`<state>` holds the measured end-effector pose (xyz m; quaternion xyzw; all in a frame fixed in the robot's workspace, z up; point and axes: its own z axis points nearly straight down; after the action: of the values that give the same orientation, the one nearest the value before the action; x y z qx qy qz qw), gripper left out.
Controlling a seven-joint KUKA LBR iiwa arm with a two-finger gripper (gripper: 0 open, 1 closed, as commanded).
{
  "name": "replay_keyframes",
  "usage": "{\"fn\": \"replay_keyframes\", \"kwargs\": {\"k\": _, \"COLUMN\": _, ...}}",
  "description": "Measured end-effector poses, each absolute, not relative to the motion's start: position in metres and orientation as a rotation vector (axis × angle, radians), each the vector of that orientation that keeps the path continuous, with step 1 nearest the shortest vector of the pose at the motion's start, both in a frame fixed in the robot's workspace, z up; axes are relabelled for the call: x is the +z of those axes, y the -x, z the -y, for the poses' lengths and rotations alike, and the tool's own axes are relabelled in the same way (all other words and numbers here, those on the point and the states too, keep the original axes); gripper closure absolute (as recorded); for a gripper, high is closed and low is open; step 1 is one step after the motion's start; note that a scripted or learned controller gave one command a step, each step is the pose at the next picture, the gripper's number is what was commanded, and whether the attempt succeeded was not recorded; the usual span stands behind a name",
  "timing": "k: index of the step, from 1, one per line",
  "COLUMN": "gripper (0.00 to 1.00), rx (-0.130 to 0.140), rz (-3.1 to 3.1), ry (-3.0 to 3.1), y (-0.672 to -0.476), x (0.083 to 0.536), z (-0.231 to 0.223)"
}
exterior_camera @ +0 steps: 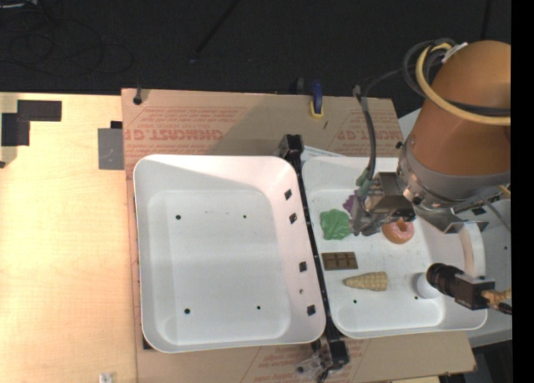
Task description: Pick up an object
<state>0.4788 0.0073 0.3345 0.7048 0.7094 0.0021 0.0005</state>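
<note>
In the right bin (334,313) lie a green crumpled object (335,224), a brown chocolate bar (339,261), a tan ice-cream cone (368,282) and a pink donut (400,231). My gripper (365,216) hangs low over this bin, between the green object and the donut, with a purple bit visible by its left side. The wrist body hides the fingertips.
The left bin (217,252) sits beside the right one, split from it by a black divider with clips (302,231). A white cup-like object (424,286) stands at the right bin's near right. Cardboard lies under both bins, with a wooden bench to the left.
</note>
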Motion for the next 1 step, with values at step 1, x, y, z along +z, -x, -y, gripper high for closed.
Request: {"fn": "replay_keyframes", "kwargs": {"k": 1, "gripper": 1.00, "rx": 0.008, "rz": -2.230, "ry": -2.209, "y": -0.4792, "x": 0.4074, "z": -0.0983}}
